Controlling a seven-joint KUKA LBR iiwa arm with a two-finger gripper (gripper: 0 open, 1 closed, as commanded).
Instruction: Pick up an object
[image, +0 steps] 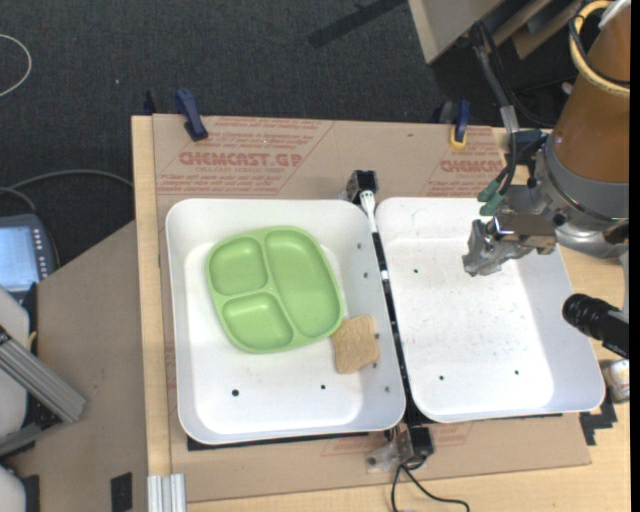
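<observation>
End effector (482, 257) above right bin (560, 330)

The bench top (300, 150) is a pale brown board with faded red lettering along its far edge, held there by a blue clamp (190, 113) on the left and what looks like a yellow-and-blue clamp (459, 128) on the right. Two shallow white bins rest directly on it, touching along a dark seam: the left bin (200, 400) and the right bin (540, 390). Thin cables (415, 480) trail off the near edge.
</observation>
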